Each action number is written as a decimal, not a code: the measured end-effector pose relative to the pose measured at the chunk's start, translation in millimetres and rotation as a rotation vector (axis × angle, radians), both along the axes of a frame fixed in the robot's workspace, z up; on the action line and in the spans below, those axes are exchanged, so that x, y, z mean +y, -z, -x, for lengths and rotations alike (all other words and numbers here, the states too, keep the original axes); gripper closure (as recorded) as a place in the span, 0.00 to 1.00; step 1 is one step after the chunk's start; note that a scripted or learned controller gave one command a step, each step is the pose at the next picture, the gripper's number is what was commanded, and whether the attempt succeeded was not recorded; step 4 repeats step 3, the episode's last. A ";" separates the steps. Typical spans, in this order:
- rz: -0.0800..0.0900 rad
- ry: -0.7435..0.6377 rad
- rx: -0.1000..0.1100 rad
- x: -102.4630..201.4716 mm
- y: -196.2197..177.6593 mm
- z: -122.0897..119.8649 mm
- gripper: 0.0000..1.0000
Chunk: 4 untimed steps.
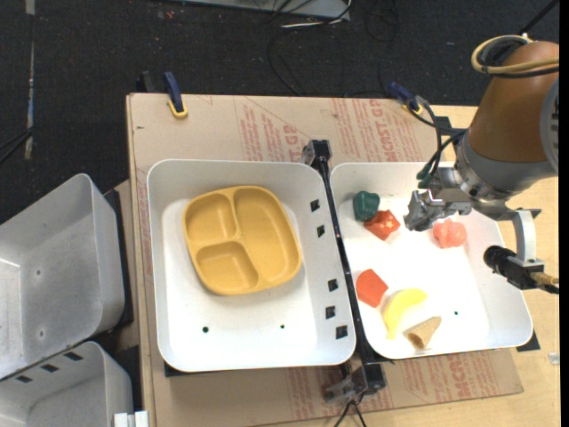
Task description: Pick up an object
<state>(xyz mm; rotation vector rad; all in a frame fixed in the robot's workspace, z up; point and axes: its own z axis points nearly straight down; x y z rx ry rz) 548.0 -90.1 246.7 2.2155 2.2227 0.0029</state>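
Pink lump (450,234) — soft, rounded, right bin; pincer (420,213) just beside — grip state unclear.

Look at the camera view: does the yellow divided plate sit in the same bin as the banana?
No: the yellow divided plate lies in the left bin, while the banana lies in the right bin.

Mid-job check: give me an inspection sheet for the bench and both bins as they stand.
Surface: cardboard-topped bench bearing left bin and right bin.
Job's things: right bin holds green piece, red piece, pink piece, orange piece, banana, cone.
Clutter: yellow divided plate in left bin.
Grippers: gripper low over right bin, between red and pink pieces.
Cables: black leads on floor.
Surroundings: spare white bins at left.
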 end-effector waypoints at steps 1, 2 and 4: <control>-0.002 -0.002 0.006 46.7 7.5 7.4 1.00; -0.003 -0.005 0.006 106.3 16.6 10.9 1.00; -0.002 -0.003 0.002 158.8 6.3 5.4 1.00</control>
